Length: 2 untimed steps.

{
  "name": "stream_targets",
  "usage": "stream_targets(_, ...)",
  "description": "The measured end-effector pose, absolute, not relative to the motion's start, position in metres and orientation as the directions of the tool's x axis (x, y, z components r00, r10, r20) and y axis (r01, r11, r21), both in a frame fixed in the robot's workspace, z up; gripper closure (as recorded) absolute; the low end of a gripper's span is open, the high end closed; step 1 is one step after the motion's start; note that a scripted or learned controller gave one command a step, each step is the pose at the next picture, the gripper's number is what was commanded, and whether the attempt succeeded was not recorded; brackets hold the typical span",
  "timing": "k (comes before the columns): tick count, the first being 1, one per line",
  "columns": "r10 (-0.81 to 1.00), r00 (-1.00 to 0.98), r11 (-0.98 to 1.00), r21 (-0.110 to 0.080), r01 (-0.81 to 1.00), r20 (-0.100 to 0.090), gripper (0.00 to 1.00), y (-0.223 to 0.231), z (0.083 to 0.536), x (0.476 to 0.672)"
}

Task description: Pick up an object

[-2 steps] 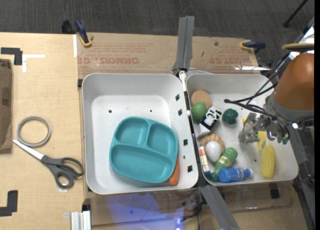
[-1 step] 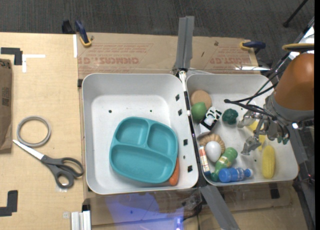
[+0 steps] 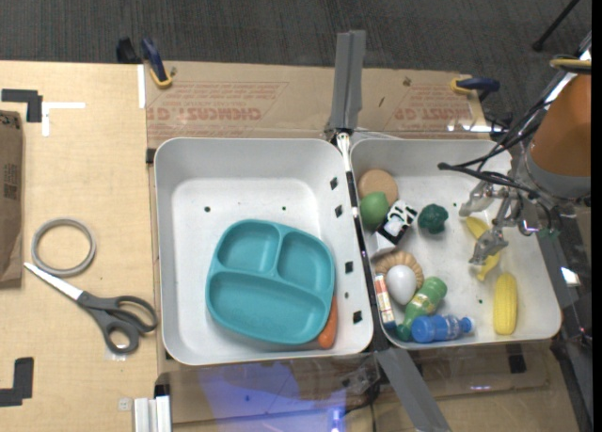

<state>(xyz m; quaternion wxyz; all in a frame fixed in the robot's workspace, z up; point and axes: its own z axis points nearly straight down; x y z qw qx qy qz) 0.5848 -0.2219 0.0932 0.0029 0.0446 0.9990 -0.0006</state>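
Observation:
My gripper (image 3: 489,249) hangs low over the right side of the right bin (image 3: 538,331), reaching in from the right. A yellow banana-like piece (image 3: 475,227) lies directly under it and shows on both sides of the gripper. Whether the gripper touches it I cannot tell. Close by are a yellow corn cob (image 3: 505,303), a dark green broccoli (image 3: 433,219), a blue bottle (image 3: 440,328), a green bottle (image 3: 425,296), a white egg (image 3: 402,281), a green ball (image 3: 374,207) and a tan ball (image 3: 379,183).
The left bin (image 3: 188,185) holds a teal divided plate (image 3: 273,280) with an orange carrot (image 3: 327,329) at its right edge. Scissors (image 3: 99,308) and a tape roll (image 3: 63,245) lie on the bench to the left. A grey divider post (image 3: 348,82) stands between the bins.

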Motion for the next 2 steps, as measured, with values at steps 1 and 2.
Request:
stream_targets(1, 0.089, -0.996, 0.996, -0.002, 0.089, -0.012, 1.00, -0.2218, 0.1038, 0.5866)
stream_targets(2, 0.089, -0.996, 0.996, -0.002, 0.089, -0.012, 0.00, -0.2218, 0.1038, 0.5865)
